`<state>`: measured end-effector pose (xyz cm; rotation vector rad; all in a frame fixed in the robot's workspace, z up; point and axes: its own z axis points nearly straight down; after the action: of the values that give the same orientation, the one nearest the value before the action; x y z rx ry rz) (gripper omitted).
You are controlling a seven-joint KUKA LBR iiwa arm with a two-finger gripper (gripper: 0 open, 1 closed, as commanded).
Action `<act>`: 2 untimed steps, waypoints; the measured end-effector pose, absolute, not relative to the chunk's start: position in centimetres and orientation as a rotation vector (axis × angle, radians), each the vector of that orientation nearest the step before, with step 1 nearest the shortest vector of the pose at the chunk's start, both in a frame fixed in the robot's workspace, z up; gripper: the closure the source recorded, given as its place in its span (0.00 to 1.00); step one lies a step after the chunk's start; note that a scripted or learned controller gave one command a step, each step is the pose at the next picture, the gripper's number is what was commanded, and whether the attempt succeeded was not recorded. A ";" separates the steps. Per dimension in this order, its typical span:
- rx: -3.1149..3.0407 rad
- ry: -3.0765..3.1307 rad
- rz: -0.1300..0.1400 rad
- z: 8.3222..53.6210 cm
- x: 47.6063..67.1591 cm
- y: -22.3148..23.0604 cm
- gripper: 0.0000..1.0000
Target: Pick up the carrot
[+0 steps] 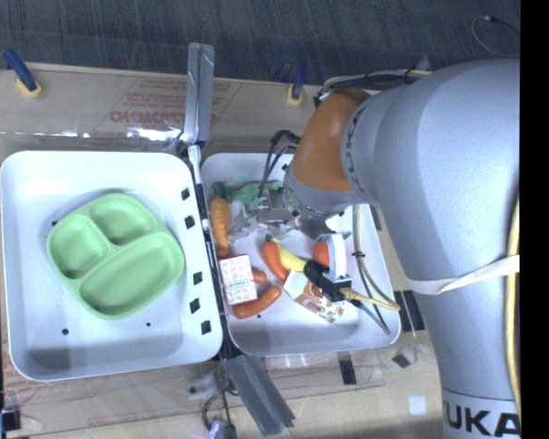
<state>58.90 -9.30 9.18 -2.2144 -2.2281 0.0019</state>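
1. Down at the lower right, the grey arm (448,199) bears the letters "UKA".
2. It reaches left over the right bin (377,329).
3. Its claw (267,219) hangs among the toy foods; whether it is spread cannot be told.
4. Just below lies the carrot (274,260).

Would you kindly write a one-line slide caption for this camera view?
KUKA arm's gripper lowered among toy foods beside the carrot in the right bin; green plate in the left bin.
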 end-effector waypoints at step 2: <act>-2.210 -2.232 0.002 10.2 58.9 -9.3 0.00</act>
<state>58.93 -9.27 10.17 -2.2101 -2.2317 0.0022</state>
